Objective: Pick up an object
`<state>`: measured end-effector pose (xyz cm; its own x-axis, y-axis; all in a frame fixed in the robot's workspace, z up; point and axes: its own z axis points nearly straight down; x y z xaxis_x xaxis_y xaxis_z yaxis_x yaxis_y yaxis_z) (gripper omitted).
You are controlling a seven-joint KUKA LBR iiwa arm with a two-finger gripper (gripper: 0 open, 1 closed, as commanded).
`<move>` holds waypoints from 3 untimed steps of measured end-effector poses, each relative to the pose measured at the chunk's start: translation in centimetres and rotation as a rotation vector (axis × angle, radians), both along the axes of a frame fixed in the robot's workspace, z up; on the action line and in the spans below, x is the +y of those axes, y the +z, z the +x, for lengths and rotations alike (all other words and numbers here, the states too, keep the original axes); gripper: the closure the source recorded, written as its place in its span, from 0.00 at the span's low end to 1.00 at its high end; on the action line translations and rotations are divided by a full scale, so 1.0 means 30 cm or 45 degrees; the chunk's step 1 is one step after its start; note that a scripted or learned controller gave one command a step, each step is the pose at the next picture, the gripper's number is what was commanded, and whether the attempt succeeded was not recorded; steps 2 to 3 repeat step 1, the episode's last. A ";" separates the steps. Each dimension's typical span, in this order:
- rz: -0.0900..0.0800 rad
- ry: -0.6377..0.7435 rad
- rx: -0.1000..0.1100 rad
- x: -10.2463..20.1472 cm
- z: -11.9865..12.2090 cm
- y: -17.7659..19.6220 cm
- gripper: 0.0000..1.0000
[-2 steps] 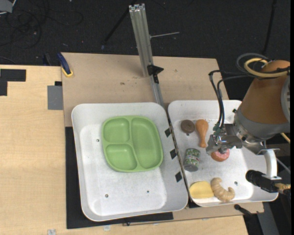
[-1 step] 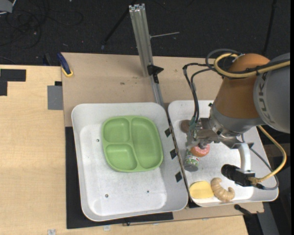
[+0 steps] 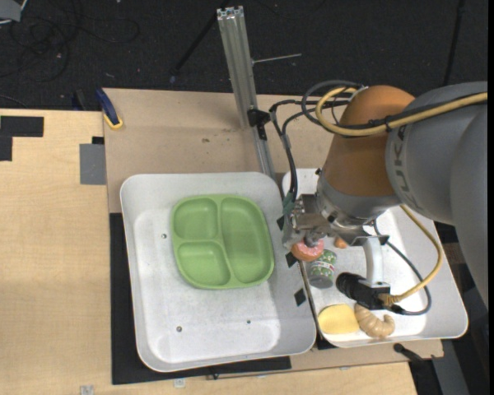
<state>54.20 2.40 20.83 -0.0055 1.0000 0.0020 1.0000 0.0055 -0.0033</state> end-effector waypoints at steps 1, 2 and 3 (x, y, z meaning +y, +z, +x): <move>-0.001 0.000 -0.001 0.187 0.064 -0.005 1.00; -0.001 0.000 -0.001 0.187 0.064 -0.005 1.00; -0.001 0.000 -0.001 0.187 0.064 -0.005 1.00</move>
